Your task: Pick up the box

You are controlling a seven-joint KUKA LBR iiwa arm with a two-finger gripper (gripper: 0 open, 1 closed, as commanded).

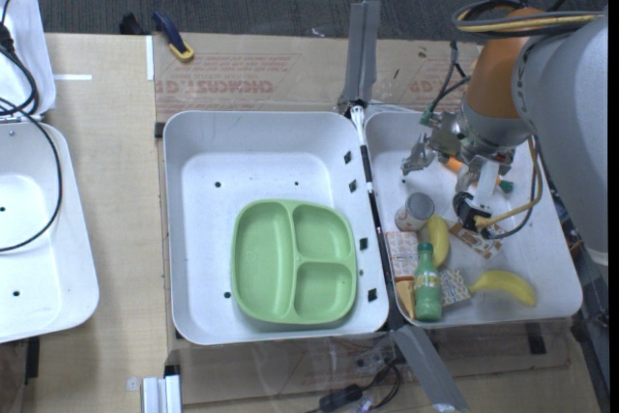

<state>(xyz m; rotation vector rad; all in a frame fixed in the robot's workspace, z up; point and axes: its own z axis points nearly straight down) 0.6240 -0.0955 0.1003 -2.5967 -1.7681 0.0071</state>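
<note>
White plastic walls of the right bin (551,300) hold everything I care about. My gripper (455,171) hangs over the bin's upper part, and I cannot tell how my jaws stand from this angle; nothing visibly sits between them. The box (400,245), as far as I can make out, lies flat by the bin's left wall, beside the green bottle (427,281) and a banana (437,239). Nothing is lifted yet: reaching, closing and raising all remain.

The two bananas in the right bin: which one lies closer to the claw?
The banana beside the green bottle, near the bin's middle, is closer to the claw. The other banana lies farther off, toward the bin's front right corner.
</note>
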